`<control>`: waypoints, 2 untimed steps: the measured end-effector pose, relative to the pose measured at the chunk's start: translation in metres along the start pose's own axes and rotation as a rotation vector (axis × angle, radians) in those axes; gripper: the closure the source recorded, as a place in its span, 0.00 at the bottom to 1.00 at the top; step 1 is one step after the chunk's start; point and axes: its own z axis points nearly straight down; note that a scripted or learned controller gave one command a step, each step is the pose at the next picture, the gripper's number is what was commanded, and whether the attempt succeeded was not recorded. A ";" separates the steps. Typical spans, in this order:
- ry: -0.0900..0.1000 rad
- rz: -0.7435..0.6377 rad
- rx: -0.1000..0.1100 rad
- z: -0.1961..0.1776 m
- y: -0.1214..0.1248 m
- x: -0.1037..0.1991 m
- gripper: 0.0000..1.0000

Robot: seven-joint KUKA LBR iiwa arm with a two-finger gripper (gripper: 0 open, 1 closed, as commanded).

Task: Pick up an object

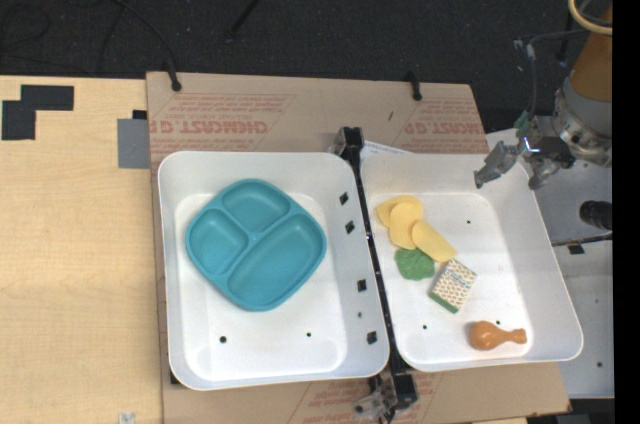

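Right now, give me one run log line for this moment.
tool: open, above right bin's far right corner, holding nothing | teal divided plate: left bin

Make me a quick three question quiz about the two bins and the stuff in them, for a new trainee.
1. True or false: the teal tray lies in the left bin.
2. Which lies nearest the right bin's front edge: A the green piece, B the orange drumstick, C the yellow pieces?
3. Fill in: the gripper is above the right bin's ___ corner.

Key: 1 true; 2 B; 3 far right.
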 end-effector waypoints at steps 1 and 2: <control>-0.003 -0.002 -0.013 -0.008 0.002 0.000 0.00; -0.002 -0.002 -0.007 0.056 0.000 -0.002 0.00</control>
